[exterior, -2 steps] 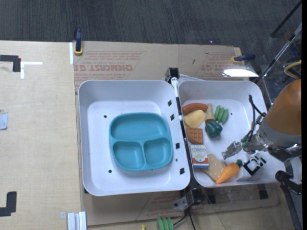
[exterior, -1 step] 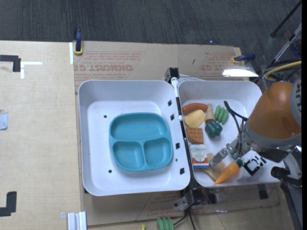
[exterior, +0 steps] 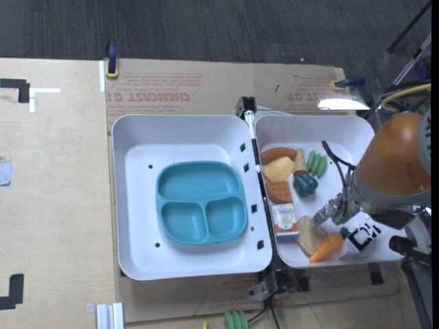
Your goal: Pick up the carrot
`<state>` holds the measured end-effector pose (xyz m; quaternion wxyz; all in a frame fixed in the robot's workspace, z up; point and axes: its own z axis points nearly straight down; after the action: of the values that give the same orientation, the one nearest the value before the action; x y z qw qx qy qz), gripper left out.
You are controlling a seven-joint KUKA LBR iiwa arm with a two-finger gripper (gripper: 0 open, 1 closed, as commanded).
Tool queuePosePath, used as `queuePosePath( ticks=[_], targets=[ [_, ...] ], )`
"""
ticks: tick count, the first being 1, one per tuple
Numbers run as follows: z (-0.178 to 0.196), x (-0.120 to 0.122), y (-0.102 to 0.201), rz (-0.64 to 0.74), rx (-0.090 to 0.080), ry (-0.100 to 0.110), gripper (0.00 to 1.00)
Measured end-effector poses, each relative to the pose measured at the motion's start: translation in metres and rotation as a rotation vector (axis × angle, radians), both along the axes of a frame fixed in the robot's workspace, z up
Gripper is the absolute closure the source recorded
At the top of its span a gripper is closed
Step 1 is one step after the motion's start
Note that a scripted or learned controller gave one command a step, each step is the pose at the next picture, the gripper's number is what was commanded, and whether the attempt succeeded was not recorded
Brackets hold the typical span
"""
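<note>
The orange carrot (exterior: 327, 247) lies in the right bin (exterior: 357, 125) near its front edge, its tip pointing to the front left. My gripper (exterior: 331, 214) hangs just behind and above the carrot, small and partly blurred under the orange wrist band (exterior: 394, 160). Nothing shows in its grip. The arm's body covers the bin's right side.
Beside the carrot lie a bread slice (exterior: 308, 236), a small carton (exterior: 284, 219), a waffle cracker (exterior: 278, 190), a yellow piece (exterior: 278, 168), a sausage (exterior: 278, 153), a green pepper (exterior: 305, 183) and green beans (exterior: 316, 162). The left bin (exterior: 130, 204) holds a teal divided plate (exterior: 202, 201).
</note>
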<state>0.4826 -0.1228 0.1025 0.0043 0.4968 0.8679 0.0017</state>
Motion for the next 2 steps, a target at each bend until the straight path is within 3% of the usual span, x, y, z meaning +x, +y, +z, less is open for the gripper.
queuePosePath(
  ticks=[1,2],
  targets=[
    [0.000,0.000,0.000,0.001,0.000,0.000,0.00],
    [-0.010,-0.002,0.012,0.489,-0.002,0.006,0.00]
  ],
)
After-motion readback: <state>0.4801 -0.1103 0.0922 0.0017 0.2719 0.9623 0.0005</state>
